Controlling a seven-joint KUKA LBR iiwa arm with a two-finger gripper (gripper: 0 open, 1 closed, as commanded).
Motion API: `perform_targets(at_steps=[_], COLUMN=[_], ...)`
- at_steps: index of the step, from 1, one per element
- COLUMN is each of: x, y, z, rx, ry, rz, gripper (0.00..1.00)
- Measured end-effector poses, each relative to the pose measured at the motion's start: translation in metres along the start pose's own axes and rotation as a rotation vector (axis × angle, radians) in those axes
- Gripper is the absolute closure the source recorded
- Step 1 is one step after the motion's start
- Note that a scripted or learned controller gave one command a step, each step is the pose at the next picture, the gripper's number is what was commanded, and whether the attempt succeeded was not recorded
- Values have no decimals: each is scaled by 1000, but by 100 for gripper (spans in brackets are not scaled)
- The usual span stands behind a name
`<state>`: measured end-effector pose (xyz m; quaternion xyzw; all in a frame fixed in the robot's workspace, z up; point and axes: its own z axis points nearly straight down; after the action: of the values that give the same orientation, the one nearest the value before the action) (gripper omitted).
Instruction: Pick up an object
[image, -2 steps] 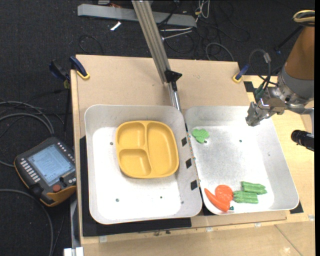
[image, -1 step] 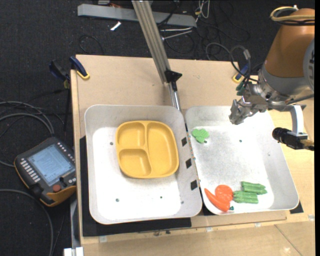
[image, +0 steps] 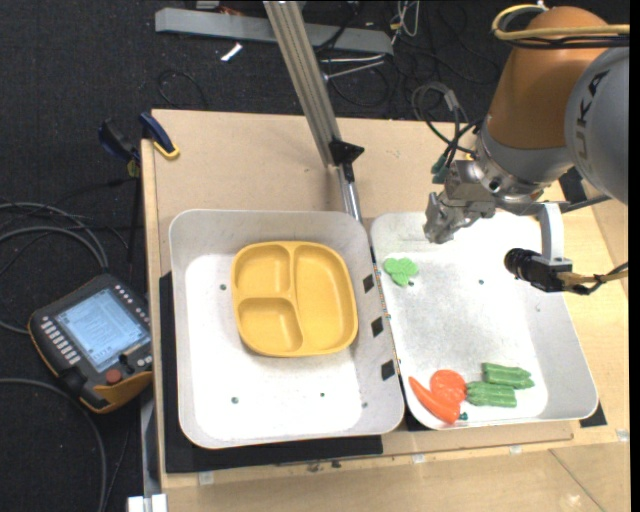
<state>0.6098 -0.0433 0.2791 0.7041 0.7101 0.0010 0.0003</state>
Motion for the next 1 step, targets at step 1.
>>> perform_targets(at_steps=[1], x=[48], y=[9], z=[3], rx=[0], ry=[0], rz=[0], gripper=[100])
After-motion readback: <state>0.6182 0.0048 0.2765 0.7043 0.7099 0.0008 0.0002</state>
